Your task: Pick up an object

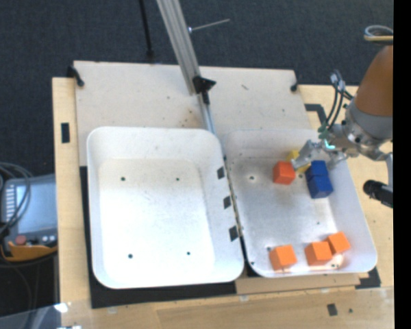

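The fingers (314, 157) are hanging low over the right bin (260, 184); whether they are parted or closed cannot be told. They are touching or just above the blue block (319, 179), with an orange cube (283, 173) just beside. Three orange blocks (309, 252) are sitting along the bin's near edge. The left bin (157, 204) is lying alongside on the tabletop (260, 88).
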Controlling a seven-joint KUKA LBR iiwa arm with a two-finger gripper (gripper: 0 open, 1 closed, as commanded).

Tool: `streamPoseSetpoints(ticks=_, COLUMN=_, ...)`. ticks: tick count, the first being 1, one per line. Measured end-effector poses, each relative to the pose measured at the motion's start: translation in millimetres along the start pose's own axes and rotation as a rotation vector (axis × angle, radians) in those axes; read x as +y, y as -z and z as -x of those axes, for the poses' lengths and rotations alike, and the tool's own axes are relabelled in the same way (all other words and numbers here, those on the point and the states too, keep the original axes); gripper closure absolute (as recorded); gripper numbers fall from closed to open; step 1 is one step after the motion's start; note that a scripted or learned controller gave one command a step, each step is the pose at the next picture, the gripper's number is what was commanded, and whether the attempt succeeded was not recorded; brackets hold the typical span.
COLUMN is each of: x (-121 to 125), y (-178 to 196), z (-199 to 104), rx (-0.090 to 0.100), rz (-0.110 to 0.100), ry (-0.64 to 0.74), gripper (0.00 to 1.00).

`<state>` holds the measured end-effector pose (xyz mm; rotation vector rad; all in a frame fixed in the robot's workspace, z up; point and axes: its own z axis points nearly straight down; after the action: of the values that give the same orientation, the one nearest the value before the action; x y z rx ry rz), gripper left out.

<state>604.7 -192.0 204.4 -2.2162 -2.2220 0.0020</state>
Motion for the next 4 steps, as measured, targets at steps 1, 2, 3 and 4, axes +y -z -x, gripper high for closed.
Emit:
streamPoseSetpoints(ticks=1, x=0.9, y=2.9, z=0.3, rx=-0.002, rz=0.004, ry=0.002, gripper=0.00)
streamPoseSetpoints(ticks=2, x=0.7, y=-40.6, z=-4.5, rx=-0.003, rz=0.000, ry=0.003, gripper=0.00)
streamPoseSetpoints(ticks=3, x=-6.4, y=-95.0, z=-11.3, rx=-0.003, rz=-0.001, ry=-0.001, gripper=0.00)
streamPoseSetpoints(ticks=4, x=-5.6, y=-106.8, z=-9.9, rx=-0.005, rz=0.004, ry=-0.003, gripper=0.00)
